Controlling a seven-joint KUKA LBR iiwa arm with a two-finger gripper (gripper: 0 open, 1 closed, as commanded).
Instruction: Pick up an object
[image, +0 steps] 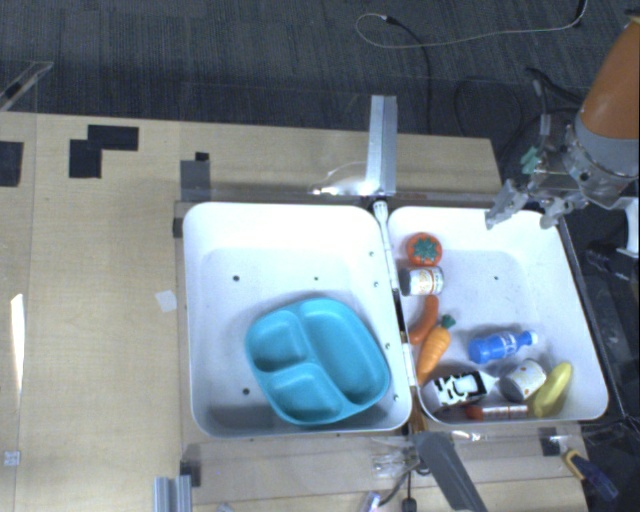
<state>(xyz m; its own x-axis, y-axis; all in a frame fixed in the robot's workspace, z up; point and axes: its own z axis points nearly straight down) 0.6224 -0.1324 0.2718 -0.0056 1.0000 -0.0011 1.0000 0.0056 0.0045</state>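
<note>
I see the gripper (525, 208) poised over the far right corner of the right bin (500, 270), its two fingers (501, 210) spread apart with nothing between them. The arm (612, 100) is cut off by the frame's right edge, so only its orange band and grey wrist show. Taking the right bin as landmark: along its left wall lie a small round orange-and-green item (423, 248), a small jar (424, 281) on its side, and two carrots (432, 342) touching. Toward its near edge rest a blue bottle (502, 346), a banana (553, 388), a grey-white object (524, 379) I cannot identify, a black-and-white toy (460, 386), possibly a cow, and a red marker (497, 410). To the left of the right bin, the left bin (230, 250) holds a blue divided plate (317, 360).
</note>
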